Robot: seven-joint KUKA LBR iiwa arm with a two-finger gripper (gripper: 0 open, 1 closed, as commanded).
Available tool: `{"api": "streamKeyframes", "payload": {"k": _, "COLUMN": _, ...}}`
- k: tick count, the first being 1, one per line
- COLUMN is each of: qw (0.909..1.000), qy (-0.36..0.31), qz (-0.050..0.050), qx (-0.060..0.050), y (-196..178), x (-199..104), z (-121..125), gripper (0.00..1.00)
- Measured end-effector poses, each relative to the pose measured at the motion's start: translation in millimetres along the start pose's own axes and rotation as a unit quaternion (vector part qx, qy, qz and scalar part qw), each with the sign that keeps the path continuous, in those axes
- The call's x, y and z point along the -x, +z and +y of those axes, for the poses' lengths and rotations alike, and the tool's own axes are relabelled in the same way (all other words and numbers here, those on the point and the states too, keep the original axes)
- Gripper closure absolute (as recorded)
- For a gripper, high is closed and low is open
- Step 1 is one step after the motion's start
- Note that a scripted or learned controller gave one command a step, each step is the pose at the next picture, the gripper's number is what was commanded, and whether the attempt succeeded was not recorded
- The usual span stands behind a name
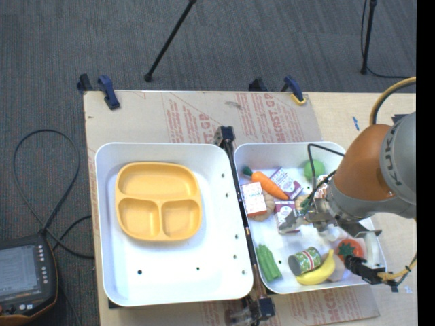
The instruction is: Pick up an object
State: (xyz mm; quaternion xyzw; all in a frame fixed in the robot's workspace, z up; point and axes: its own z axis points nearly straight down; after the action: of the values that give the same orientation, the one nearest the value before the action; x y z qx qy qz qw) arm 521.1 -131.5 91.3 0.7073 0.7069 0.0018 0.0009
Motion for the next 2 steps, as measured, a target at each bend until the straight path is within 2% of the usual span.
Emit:
{"api": "streamKeyframes", "payload": {"k": 1, "qw": 1.0, "qy": -0.001, "qz": -0.001, "qx": -0.001, "y": -20, "x": -6, "z": 106, "gripper": 0.0}}
{"api": "streamKeyframes", "payload": {"k": 2, "qw": 1.0, "qy": -0.001, "qz": 0.001, "qx": 0.002, "y": -5, "x": 17, "z": 62, "gripper": 0.0}}
